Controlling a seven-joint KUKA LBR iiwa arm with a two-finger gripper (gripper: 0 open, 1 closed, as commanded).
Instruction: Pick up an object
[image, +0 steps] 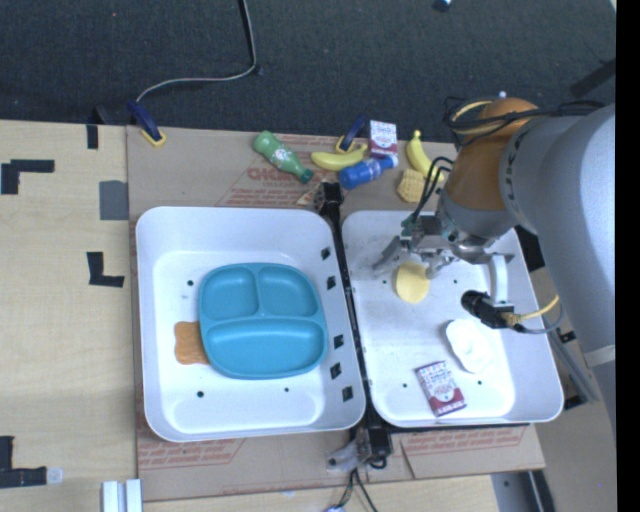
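The gripper (412, 262) hangs over the right bin (380, 330); whether it is spread or closed cannot be told. A yellow lemon (411, 285) lies just below it. Further off sit a white object (470, 345) and a red packet (440, 387).

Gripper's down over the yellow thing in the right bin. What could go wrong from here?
1. The gripper sits at the upper edge of the yellow object, not centred on it; a close there may clip it and push it away.
2. The object looks rounded, so it may squirt out.
3. The arm's black fitting hangs close above the white object; shifting toward it might knock it.
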